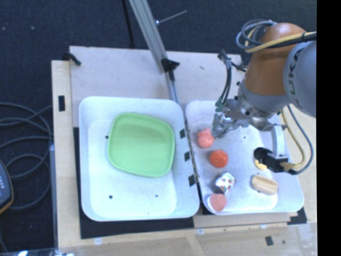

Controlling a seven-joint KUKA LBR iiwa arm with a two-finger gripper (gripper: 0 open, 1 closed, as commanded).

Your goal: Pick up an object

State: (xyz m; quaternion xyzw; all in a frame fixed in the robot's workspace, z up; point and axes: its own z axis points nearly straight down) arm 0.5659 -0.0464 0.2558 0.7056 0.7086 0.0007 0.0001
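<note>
In my overhead camera view, the grey arm [302,84] with the orange band comes in from the right and bends over the right-hand shallow white bin [242,145]. The wrist tips down and to the left, so the gripper [218,126] sits low over the bin's upper left part. It is dark and seen at a slant, and I cannot tell whether it is apart or together. Nothing I can see is clamped in it.

A small salmon-pink ball [205,139] lies just beside the gripper's tip, near the bin's left wall. I can't tell whether the two touch. A red-orange ball [218,158] lies a little below it, and a silvery crumpled object [225,182] lies below that. A pink flat disc [217,201] sits at the bin's lower edge. A tan wooden block [264,184] lies apart from these, to the right.

The left-hand shallow white bin [98,199] holds a pale green square plastic plate [141,144]. Both bins rest on the pale bench [117,71].
</note>
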